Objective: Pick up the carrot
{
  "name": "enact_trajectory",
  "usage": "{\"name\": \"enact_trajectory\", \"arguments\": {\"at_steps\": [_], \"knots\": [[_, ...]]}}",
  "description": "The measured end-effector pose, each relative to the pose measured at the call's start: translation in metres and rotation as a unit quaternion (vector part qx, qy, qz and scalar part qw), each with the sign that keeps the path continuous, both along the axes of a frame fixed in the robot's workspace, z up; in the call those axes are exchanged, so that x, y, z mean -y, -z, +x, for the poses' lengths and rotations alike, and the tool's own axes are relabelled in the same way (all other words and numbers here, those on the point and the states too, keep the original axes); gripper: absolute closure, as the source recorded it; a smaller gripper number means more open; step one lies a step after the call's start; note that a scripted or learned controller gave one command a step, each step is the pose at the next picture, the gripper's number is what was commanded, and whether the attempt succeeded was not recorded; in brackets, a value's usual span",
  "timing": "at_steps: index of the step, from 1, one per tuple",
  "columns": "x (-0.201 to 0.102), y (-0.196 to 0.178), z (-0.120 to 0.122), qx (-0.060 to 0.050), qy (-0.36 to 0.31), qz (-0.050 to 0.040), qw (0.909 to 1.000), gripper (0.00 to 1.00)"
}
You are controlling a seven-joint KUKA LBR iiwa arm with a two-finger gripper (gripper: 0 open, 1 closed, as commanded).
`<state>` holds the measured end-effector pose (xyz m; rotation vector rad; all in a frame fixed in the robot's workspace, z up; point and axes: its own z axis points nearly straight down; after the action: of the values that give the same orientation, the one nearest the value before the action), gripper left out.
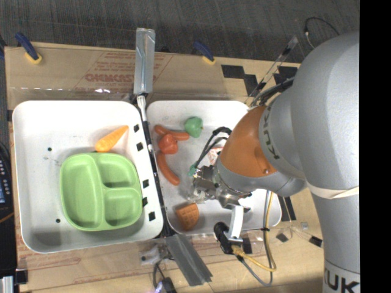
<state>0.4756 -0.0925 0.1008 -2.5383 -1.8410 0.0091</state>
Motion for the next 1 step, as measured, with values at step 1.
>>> {"name": "enact_trajectory", "arguments": {"at_steps": [1], "knots": [[-0.0001,-0.0001,0.0000,0.000,0.000,-0.0001,1.0000,0.00]]}}
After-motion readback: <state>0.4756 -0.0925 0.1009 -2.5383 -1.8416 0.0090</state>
